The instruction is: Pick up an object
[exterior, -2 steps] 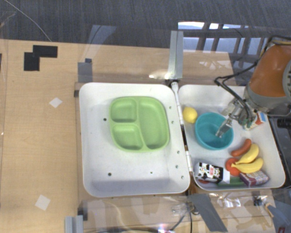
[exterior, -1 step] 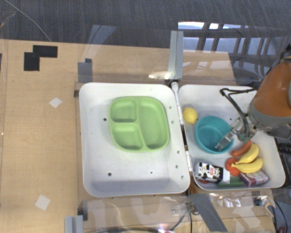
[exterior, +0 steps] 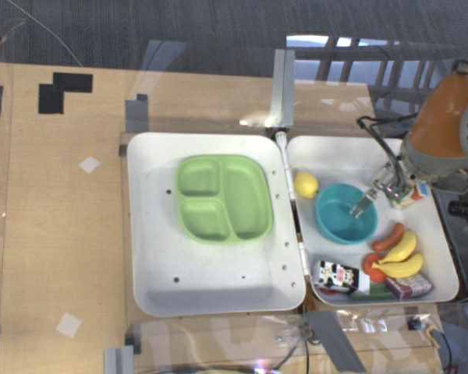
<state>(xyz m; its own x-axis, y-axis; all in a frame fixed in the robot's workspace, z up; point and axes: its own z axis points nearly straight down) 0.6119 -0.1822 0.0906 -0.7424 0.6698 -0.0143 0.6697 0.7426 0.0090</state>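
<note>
**benchwatcher:** Bowl (exterior: 345, 213) is where the action is: the teal one in the right bin (exterior: 441, 236), roughly mid-bin. The gripper (exterior: 364, 204) comes down into it from the right at a slant, tips over the bowl's inside. Are the fingers (exterior: 362, 206) open or shut? Honestly can't tell, they're thin, dark and blurry against the teal. Nothing visible between them, so I'm not calling it a grip.

**kuka_fan:** Agreed, too small to read. What's around the bowl?

**benchwatcher:** Yellow lemon (exterior: 306, 184) just beside its left rim, close to the divider between the bins. Below-right of the bowl there's a red sausage-looking thing (exterior: 388, 238), then a banana (exterior: 401, 259) touching it, with something small and red (exterior: 372, 265) tucked at the banana's left end. Along the bottom edge: a black-and-white carton (exterior: 338, 276) lying flat, and a purple box (exterior: 410, 287) under the banana.

**kuka_fan:** And the other bin?

**benchwatcher:** Left bin (exterior: 152, 232) has a green divided plate (exterior: 223, 199), three compartments, sitting a bit above centre. Both bins sit on a wood-tone counter (exterior: 54, 209). The arm's orange band (exterior: 443, 115) hangs over the right bin's upper right corner.
</note>
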